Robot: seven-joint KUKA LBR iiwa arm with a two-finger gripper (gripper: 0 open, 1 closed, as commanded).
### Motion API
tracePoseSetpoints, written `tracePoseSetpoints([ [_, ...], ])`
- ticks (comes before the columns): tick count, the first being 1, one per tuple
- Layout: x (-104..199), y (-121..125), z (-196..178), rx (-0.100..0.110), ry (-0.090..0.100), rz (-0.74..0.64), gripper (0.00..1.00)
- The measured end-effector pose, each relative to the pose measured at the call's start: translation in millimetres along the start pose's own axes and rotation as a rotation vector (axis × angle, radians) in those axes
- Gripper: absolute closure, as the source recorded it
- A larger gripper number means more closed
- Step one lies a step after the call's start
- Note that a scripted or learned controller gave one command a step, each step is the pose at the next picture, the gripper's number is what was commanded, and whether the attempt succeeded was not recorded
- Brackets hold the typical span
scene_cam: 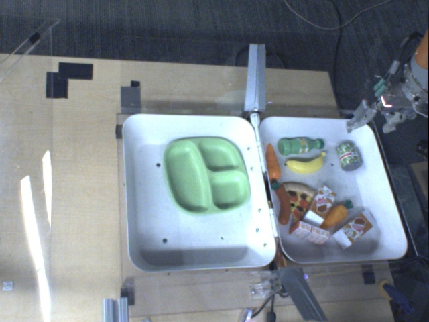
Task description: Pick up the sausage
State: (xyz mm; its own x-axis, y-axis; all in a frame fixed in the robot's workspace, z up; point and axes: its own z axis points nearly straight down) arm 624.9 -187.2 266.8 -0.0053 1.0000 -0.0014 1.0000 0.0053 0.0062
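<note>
The sausage is a slim, reddish-brown, slightly curved piece. It is laid flat, lengthwise toward the camera, in the right bin near the left wall, just beside the pizza slice.

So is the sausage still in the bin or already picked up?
In the bin. The sausage lies flat in the right bin near its left wall, beside the pizza slice. The gripper is at the bin's far right corner, apart from it.
</note>
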Motion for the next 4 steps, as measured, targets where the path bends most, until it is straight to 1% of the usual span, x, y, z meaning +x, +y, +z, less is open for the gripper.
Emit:
tracePoseSetpoints([
  [1, 70.3, -78.1, 165.6, -0.007, 0.001, 0.065, 0.0],
  [2, 95.7, -115.4, 169.1, -0.032, -0.009, 0.021, 0.0],
  [3, 54.4, -107.7, 171.2, -0.02, 0.002, 0.064, 0.0],
  [4, 97.1, -116.3, 170.4, -0.028, -0.013, 0.031, 0.0],
])
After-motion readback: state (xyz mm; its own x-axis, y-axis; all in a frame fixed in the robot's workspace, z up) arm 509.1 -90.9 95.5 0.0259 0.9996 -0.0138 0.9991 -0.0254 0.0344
